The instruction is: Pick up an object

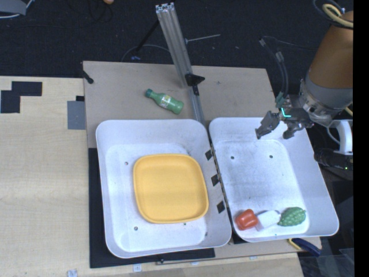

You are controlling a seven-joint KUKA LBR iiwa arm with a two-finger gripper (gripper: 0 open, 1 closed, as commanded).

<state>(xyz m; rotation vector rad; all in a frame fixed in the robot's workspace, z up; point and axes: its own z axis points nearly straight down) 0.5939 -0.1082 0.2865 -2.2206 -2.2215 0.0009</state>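
In the right bin [271, 172], near its front edge, lie a red pepper-like piece [247, 219], a white piece [267, 219] and a green bumpy piece [292, 216] in a row. My gripper [279, 128] hangs open over the bin's far right corner, well away from those pieces, with nothing between its fingers. A yellow square plate [170, 187] fills the middle of the left bin [115, 154].
A small green bottle [165, 101] lies on the bench behind the left bin. A slanted aluminium bar [179, 45] rises from behind the gap between the bins. Cables hang by the arm's wrist at the right.
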